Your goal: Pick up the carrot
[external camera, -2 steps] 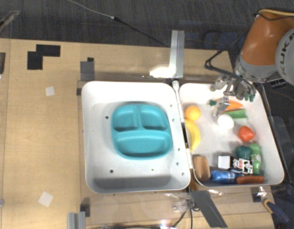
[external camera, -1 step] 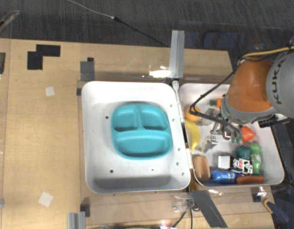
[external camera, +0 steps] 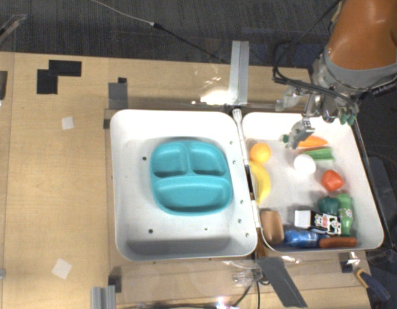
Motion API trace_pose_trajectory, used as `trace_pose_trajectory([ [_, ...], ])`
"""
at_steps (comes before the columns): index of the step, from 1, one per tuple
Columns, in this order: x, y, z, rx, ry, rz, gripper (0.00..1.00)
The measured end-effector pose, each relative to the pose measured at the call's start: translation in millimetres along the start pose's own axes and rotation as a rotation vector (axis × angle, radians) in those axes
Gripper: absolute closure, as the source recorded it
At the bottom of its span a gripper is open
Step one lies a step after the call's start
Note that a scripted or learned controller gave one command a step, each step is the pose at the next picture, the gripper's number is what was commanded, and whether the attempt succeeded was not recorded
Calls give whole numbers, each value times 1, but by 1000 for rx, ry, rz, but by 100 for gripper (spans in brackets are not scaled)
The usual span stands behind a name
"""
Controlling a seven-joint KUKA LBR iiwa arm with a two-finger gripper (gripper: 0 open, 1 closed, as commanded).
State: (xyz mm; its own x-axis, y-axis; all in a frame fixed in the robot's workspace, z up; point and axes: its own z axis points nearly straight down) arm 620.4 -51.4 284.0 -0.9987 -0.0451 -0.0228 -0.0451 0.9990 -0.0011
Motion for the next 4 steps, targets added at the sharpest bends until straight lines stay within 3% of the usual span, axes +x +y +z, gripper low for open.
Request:
trace_pose_trajectory([
  [1, 53, 13, 98, -5, 17, -314, 0],
  [2, 27, 10, 96, -3, 11, -240, 0],
  [3, 93, 0, 96, -3, 14, -325, 0],
  [4, 29, -7, 60, -2, 8, -263, 0],
])
